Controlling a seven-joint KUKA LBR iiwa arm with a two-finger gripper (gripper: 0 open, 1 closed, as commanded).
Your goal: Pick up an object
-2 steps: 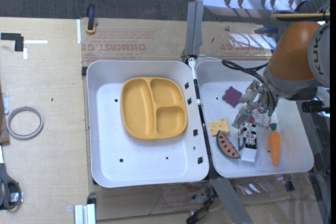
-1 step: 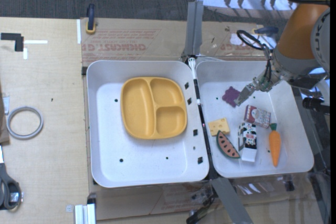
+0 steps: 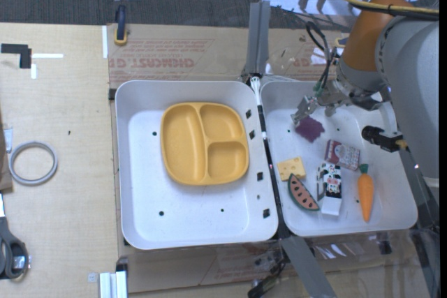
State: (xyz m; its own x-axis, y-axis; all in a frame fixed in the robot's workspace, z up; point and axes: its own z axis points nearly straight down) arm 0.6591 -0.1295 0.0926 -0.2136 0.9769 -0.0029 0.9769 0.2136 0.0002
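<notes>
Left bin (image 3: 133, 171): yellow divided plate (image 3: 204, 143). Right bin (image 3: 398, 216): cheese wedge (image 3: 291, 168), watermelon slice (image 3: 303, 192), purple piece (image 3: 309, 128), milk carton (image 3: 330, 188), carrot (image 3: 365, 197). My gripper (image 3: 307, 108) hovered just above purple piece, at bin's far side; finger state couldn't be told.

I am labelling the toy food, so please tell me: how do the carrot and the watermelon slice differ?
The carrot is orange with a green top; the watermelon slice is red with a green rind. The carrot is a long taper; the slice is a curved wedge. The carrot lies nearer the right bin's right wall, the slice nearer its left. Both lie flat in that bin.
</notes>
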